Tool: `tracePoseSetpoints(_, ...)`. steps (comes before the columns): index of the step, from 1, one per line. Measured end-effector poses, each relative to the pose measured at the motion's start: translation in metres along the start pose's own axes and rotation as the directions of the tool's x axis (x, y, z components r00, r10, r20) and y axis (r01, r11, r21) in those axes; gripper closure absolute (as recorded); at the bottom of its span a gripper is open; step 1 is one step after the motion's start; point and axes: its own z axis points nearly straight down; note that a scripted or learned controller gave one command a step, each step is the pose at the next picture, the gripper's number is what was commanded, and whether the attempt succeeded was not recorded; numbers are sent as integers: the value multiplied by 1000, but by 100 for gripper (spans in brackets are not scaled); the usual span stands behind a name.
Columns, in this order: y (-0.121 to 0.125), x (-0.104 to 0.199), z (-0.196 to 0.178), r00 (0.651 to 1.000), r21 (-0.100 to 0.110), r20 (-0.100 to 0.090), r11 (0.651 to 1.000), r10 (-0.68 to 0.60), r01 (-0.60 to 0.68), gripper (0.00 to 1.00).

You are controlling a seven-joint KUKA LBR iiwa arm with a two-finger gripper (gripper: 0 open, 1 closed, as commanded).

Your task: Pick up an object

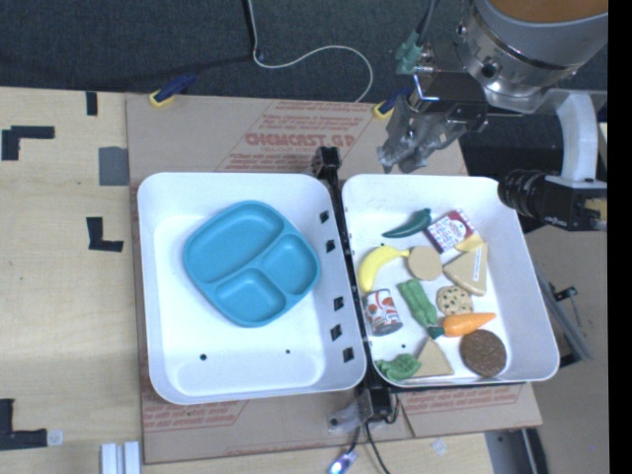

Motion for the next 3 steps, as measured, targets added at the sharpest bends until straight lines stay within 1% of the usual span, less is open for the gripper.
tracePoseSetpoints(1,-1,59,11,1000,2,0,1000,-3,3,100)
tracePoseSetpoints(2,0,94,11,1000,0,0,1000,-1,1,100)
tracePoseSetpoints(3,0,138,11,1000,0,0,1000,-2,2,100)
